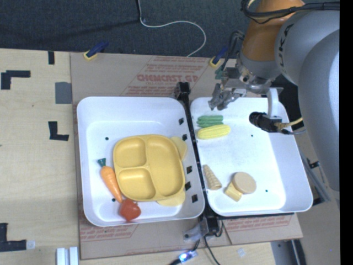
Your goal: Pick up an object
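Gripper hangs over the far-left corner of the right bin, pointing down. Fingers look close together with nothing between them; can't be exact on the gap at this size.

Right bin contents:
- green pod just below the gripper tips, near the far-left corner
- corn touching the pod's near side, along the left wall
- cone by the left wall, toward the near edge
- tan disc near the near edge, mid-bin, with a yellow wedge touching its left side

Left bin:
- yellow tray with three compartments, centre to right wall
- carrot along the tray's left side
- red piece at the near edge, just past the carrot's tip

Arm comes in from the far right, orange band above the wrist.
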Motion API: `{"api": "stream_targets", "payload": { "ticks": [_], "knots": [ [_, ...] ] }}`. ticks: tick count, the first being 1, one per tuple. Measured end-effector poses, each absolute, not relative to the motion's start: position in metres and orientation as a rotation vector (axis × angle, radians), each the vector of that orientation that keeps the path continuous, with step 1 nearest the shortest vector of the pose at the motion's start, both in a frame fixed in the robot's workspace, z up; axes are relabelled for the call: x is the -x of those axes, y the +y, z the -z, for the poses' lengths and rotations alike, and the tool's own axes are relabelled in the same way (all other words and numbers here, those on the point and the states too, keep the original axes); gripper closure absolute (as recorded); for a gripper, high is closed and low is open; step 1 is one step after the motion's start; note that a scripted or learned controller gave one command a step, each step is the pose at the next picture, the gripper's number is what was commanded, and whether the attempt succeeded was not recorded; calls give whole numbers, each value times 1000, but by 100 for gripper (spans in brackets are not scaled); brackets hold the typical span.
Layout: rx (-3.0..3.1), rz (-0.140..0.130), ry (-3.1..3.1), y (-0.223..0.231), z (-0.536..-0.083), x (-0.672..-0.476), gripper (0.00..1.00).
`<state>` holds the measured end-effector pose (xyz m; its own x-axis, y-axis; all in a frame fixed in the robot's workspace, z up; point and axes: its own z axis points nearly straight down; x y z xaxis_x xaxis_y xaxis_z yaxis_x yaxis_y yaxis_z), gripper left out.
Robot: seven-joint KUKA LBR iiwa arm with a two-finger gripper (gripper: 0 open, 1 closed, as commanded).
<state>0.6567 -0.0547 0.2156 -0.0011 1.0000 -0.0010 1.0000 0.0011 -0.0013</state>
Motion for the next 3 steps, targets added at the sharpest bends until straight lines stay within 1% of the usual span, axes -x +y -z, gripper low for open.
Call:
{"api": "stream_targets", "payload": {
  "ticks": [1,2,3],
  "knots": [
    [2220,-2,-2224,-57,-222,-661,100],
    [2220,-4,-2222,-55,-216,-657,100],
    [2220,0,-2223,-53,-235,-651,100]
  ]
}}
